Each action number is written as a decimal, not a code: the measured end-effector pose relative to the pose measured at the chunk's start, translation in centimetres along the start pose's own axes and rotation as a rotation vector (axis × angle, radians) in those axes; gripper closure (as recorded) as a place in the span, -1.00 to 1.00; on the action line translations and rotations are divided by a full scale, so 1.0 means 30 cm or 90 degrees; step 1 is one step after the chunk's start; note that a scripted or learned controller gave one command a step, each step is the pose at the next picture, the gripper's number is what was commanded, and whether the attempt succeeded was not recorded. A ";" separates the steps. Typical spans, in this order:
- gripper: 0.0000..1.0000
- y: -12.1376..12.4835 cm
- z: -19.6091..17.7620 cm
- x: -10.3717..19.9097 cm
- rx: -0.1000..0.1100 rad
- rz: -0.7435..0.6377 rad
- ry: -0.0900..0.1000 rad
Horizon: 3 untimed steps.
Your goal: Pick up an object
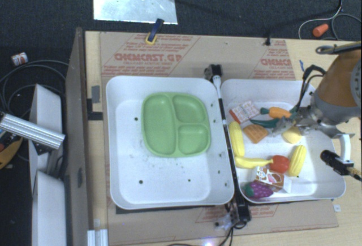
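Lemon [292,136] beside hand [294,123]: light, hard, slick, rounded; best pinched across middle. Hand state: cannot tell.

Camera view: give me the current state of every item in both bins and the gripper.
Green divided plate: flat in left bin.
Banana: lying along right bin's left side.
Corn: lying loose.
Grapes: at near edge.
Lemon: beside gripper.
Carrot: lying loose.

Cut off and unclear from my seat

The arm [339,83] runs off the right edge; I can't make out its gripper [300,120] fingers over the right bin [317,191].
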<state>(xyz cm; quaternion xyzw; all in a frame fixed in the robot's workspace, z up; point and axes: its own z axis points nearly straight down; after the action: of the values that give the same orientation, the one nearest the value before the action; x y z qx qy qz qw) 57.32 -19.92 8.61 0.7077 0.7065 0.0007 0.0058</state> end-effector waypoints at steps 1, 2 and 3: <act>1.00 -0.003 -0.035 0.014 0.001 -0.002 0.003; -1.00 -0.003 -0.034 0.014 0.002 -0.002 0.003; -1.00 -0.211 0.006 0.165 0.009 -0.001 0.007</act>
<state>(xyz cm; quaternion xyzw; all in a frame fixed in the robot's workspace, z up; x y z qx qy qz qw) 51.01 -14.97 8.33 0.7070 0.7072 -0.0004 -0.0027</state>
